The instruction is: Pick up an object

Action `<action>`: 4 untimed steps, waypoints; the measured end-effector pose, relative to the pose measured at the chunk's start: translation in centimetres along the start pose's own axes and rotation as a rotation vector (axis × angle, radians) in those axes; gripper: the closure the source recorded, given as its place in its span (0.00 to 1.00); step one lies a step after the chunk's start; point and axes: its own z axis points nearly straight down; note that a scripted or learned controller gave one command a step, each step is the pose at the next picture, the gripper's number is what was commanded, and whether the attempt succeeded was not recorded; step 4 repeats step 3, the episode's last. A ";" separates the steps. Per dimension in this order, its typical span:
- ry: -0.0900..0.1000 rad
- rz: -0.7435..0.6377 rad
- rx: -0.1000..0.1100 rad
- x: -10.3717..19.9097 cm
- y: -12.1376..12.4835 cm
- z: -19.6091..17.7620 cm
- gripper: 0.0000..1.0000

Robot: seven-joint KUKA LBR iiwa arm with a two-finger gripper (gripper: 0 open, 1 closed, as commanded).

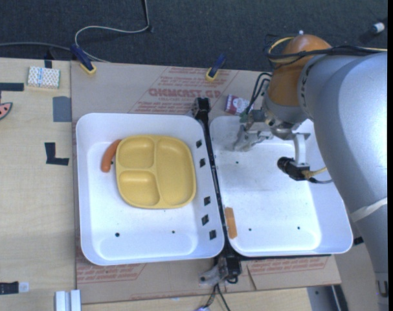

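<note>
From the camera view, fixed above and looking down at a slant, a table [28, 193] of pale wood carried a sheet of printed cardboard [151, 89], and on the cardboard sat two shallow white bins side by side.

The pincer [243, 141] hung over the far left corner of the right bin [313, 232], at the end of a grey arm [351, 128] with an orange band [290, 70] that reached in from the right. Its metal tips pointed down and to the left, but they were small and blurred against the white floor, so I could not tell how the pincer was set, and nothing could be seen held in it.

The nearest thing to pick was a small orange carrot-like piece [230, 221]. It lay in the right bin against the left wall, toward the near edge, well apart from the pincer and almost straight toward the viewer from it. Its long axis ran roughly along that wall, from far to near.

In my judgement the wall crowding the piece on its left would leave little room on that side for a grasp, while the open bin floor to its right was bare, smooth and white.

The left bin [92, 232] held a yellow divided plate [156, 170] with three compartments, and an orange sausage-shaped piece [109, 155] lay touching the plate's left rim, farther from the pincer.

Beyond the bins lay a small wrapped packet [234, 103] on the cardboard, and two blue and yellow clips [83, 58] held its far edge.
</note>
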 end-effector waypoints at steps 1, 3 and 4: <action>0.000 0.000 0.001 0.0 0.0 0.1 0.00; 0.002 0.001 -0.001 0.4 -3.7 0.0 1.00; 0.002 0.001 -0.001 0.4 -3.7 0.0 1.00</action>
